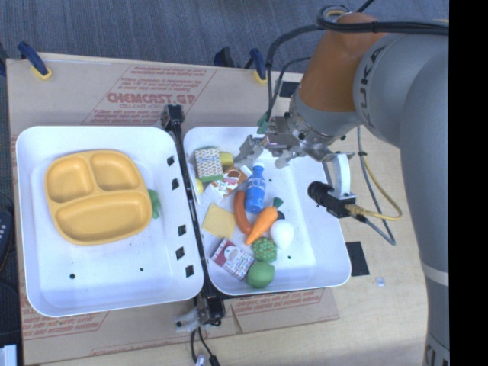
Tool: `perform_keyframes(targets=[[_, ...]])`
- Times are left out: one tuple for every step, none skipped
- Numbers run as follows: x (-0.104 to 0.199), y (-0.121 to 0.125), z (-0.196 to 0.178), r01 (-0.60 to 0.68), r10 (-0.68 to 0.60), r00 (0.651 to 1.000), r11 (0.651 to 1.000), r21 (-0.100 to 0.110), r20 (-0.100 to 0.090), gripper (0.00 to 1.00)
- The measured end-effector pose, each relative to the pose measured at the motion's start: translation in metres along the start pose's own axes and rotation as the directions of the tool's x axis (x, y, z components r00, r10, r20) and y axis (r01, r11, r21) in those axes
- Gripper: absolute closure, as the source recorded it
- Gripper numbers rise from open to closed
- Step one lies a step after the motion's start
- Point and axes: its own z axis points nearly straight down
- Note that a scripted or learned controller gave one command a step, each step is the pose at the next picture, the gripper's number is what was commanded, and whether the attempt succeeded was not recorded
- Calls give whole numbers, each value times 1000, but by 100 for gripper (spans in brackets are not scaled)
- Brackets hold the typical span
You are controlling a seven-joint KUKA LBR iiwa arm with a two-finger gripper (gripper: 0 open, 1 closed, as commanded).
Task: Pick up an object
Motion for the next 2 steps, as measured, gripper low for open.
perform_keyframes(targets=[[-9,-17,145,163,-163,987,987,0,0,0],[-9,-17,135,168,-168,986,986,1,1,100]])
